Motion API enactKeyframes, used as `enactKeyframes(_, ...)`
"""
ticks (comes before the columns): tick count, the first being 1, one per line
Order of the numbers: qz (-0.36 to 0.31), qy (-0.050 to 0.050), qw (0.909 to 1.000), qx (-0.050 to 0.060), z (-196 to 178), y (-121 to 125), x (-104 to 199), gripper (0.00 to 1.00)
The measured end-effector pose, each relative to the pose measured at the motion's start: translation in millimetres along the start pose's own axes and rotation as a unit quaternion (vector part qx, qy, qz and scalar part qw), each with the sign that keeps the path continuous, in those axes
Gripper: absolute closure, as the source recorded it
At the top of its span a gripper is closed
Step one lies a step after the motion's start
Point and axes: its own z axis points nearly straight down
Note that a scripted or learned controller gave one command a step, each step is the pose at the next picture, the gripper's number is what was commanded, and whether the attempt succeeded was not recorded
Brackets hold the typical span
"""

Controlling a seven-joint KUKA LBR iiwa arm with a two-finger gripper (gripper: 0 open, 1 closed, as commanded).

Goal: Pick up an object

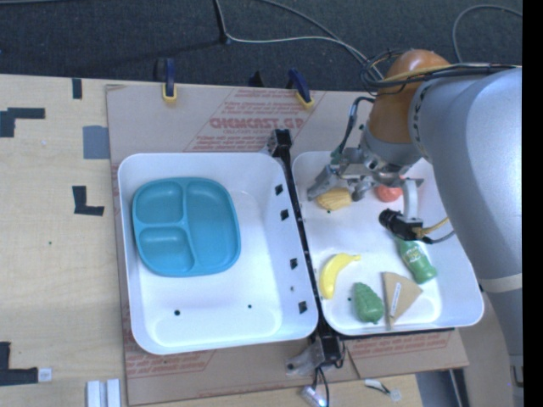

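Two shallow white bins sit side by side on the tabletop [51, 227], over a sheet of brown cardboard [229, 121]. The left bin [212, 316] carries a blue divided plate [185, 225] toward its far-left part. The right bin [458, 308] bears several small things: a yellow bun-shaped piece [333, 199] near its far-left corner, a red piece [389, 193] partly hidden to the right of it, a banana [336, 273] near the divider, a green leafy piece [367, 303] and a tan wedge [400, 296] at the near edge, and a green bottle [416, 259] with a dark cap lying on its side. The hand [344, 179] hangs low over the far end of the right bin, just above the yellow bun-shaped piece; I cannot tell how it is set, nor whether it touches that piece. The grey arm [475, 142] with its orange band reaches in from the right.
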Motion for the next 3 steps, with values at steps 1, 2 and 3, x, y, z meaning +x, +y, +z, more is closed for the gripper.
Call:
enactKeyframes(1, 0.0, 0.0, 1.0, -0.001, 8.1, -11.6, 2.3, 0.0)
enactKeyframes(2, 0.0, 0.0, 1.0, -0.001, 7.8, -26.0, 7.1, 0.0)
enactKeyframes(3, 0.0, 0.0, 1.0, -0.001, 7.6, -39.5, 4.8, 0.0)
